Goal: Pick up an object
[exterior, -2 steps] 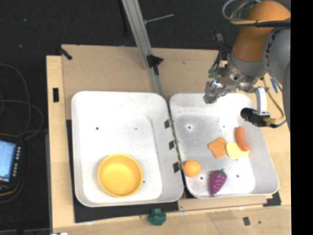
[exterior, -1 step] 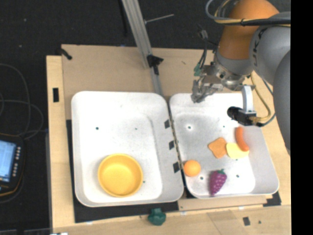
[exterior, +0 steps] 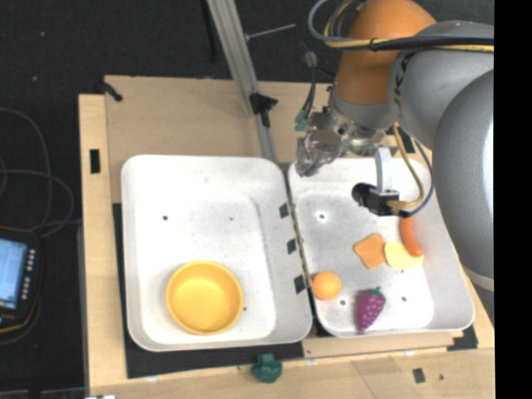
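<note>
Your claw [exterior: 309, 160] hangs over the bin divider [exterior: 293, 223]; I cannot tell its state. Well below it: orange ball [exterior: 326, 285], purple grapes [exterior: 370, 307].

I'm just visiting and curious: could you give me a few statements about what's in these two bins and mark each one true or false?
1. The yellow bowl sits in the left bin. True.
2. The purple grapes lie in the left bin. False: they lie in the right bin, near its front edge.
3. The orange ball rests inside the yellow bowl. False: it lies in the right bin, by the divide between the bins.
4. The gripper hangs over the right bin's back left corner. True.
5. A green thing lies outside both bins. True.
</note>
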`<action>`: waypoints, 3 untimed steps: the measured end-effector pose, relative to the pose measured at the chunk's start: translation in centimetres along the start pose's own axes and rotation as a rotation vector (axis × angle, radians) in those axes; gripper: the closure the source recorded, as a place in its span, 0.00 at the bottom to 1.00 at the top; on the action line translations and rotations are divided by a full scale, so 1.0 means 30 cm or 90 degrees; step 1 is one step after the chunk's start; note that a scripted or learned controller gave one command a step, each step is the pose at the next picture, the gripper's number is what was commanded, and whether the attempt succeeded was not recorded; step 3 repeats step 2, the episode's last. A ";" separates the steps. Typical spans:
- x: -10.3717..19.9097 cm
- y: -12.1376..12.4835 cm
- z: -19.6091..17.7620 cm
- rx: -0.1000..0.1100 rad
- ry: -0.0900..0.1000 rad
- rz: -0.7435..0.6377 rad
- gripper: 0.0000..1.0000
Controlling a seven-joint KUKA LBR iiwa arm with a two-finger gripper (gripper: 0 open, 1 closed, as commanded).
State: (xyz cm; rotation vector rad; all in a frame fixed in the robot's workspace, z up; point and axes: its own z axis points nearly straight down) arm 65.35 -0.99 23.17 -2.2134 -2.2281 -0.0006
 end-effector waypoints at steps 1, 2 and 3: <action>0.159 -0.027 0.024 0.000 0.000 0.001 1.00; 0.323 -0.019 -0.011 -0.001 0.000 0.000 1.00; 0.323 -0.019 -0.011 -0.001 0.000 0.000 1.00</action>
